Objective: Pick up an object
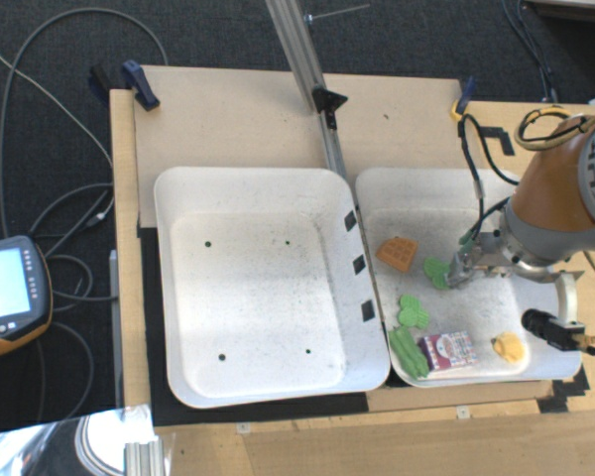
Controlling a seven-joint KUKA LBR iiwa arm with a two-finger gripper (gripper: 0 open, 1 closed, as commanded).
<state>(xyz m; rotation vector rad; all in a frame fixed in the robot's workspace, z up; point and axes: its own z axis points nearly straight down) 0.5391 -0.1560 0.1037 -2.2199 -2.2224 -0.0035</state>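
Observation:
My gripper (460, 271) is low in the right bin (416, 191), at the right side of a small green piece (436, 271), touching it or nearly so. An orange waffle-like block (398, 254) lies just left of that piece. Closer to the bin's front lie a green clover-shaped toy (413, 312), a long green item (407, 351), a pink and white packet (448, 350) and a yellow lump (510, 346). The arm's orange band (555, 181) hides part of the bin's right side.
The left bin (258, 286) stands beside the right one, with a metal pole (302, 53) rising at a slant from between their far ends. Black cables (476, 181) run along the arm. A black fitting (545, 327) sits at the right bin's front right rim.

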